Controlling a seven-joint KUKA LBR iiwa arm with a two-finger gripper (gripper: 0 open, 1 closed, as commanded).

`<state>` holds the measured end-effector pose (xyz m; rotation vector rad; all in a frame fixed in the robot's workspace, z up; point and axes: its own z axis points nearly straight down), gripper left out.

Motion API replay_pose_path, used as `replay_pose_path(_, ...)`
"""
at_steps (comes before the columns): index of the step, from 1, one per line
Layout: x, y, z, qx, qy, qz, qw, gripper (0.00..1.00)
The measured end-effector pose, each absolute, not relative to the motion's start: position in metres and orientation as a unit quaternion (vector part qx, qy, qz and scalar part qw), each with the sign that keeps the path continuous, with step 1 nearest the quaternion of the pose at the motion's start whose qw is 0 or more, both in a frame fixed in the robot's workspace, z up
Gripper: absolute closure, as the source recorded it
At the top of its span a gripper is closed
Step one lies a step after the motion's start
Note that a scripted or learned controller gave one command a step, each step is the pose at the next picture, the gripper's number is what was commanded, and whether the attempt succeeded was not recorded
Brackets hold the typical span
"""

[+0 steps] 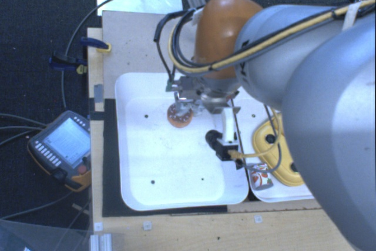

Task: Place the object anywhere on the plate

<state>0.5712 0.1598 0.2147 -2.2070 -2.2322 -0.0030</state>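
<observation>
- You have two shallow white bins side by side on the counter [126,38]: the left bin [141,185] lies in full view, and the right bin [276,196] is mostly covered by the arm [305,67].
- You have one arm, grey with an orange band [220,32] above the wrist, reaching in from the right across both bins.
- You have one pincer [183,104], which hangs over the upper middle of the left bin, directly above the object.
- You have one object in the left bin: a small round brownish thing, possibly a doughnut [179,116], lying on the bin floor right under the pincer tips.
- You cannot tell from this slant whether the pincer has closed on it, or how far apart it stands; the wrist housing hides the tips.
- You have one yellow plate [271,147] in the right bin, its left rim showing beside the arm; the doughnut is well apart from it, in the other bin.
- You have one small white-and-orange item [260,177] in the right bin, just below the plate near the bin's lower left corner; it is too small to name.
- You have one handheld control pendant [61,147] lying off the counter to the left.
- You have one blue clamp [76,60] gripping the counter's left edge.
</observation>
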Motion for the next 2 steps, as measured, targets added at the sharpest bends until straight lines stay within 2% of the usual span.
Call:
replay_pose_path(1,0.5747,0.1782,0.2335,-0.705,-0.71,-0.0014,0.0,1.0)
replay_pose_path(2,0.5745,0.1771,0.2327,-0.705,-0.709,-0.0005,0.0,0.0)
